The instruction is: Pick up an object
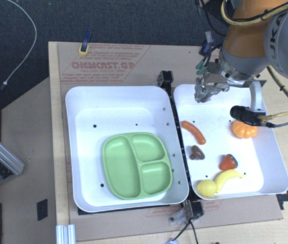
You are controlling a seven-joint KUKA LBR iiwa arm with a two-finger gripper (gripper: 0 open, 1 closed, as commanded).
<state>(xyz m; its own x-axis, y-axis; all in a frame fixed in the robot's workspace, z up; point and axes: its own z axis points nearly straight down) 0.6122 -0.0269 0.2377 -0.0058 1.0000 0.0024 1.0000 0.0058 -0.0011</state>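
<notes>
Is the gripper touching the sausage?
Apart. The camera view shows the gripper near the right bin's far edge, with bare white floor between it and the sausage.

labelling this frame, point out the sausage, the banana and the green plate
sausage (193, 131), camera view, middle of its length
banana (227, 179), camera view, middle of its curve
green plate (117, 166), camera view, floor of its large left compartment
</notes>
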